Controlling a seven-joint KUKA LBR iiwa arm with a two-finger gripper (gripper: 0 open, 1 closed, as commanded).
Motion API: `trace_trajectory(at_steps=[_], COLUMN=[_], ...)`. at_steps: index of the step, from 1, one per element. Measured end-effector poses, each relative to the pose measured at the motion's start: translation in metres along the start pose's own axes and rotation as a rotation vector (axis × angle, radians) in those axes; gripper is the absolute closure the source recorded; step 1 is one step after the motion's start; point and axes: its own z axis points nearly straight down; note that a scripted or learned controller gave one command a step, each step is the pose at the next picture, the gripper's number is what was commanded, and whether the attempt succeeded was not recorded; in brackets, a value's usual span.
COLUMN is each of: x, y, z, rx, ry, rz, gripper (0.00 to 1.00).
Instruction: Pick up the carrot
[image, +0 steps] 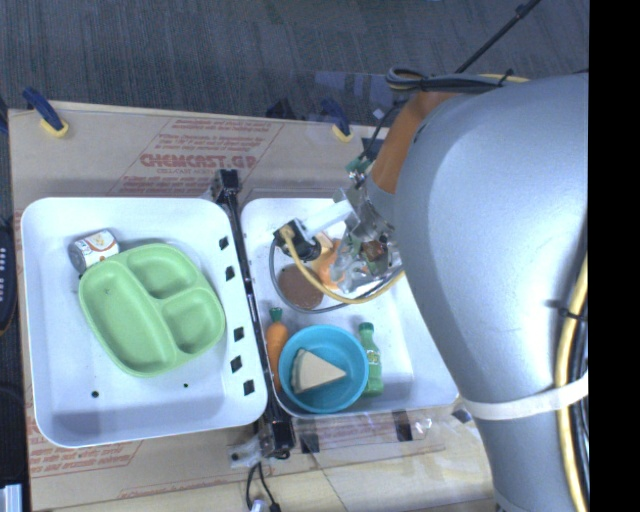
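The carrot (275, 337), orange with a green top, lies along the left wall of the right bin (420, 350), just left of a blue bowl (322, 398). My gripper (350, 258) hangs over the upper middle of the right bin, up and to the right of the carrot and well apart from it. The big grey arm covers the bin's right side. Nothing can be made out between the fingers from this angle.
The blue bowl holds a tan wedge (318, 371). A green bottle (371, 358) lies at the bowl's right. A brown disc (297, 288) sits below the gripper. The left bin (50, 330) holds a green divided plate (152, 308) and a small can (94, 248).
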Motion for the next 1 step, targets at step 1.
trace_trajectory(at_steps=[1], x=[-0.0004], y=[-0.0001], z=[0.0011], rx=[0.002], ry=[-0.002], rz=[0.0], gripper=[0.0])
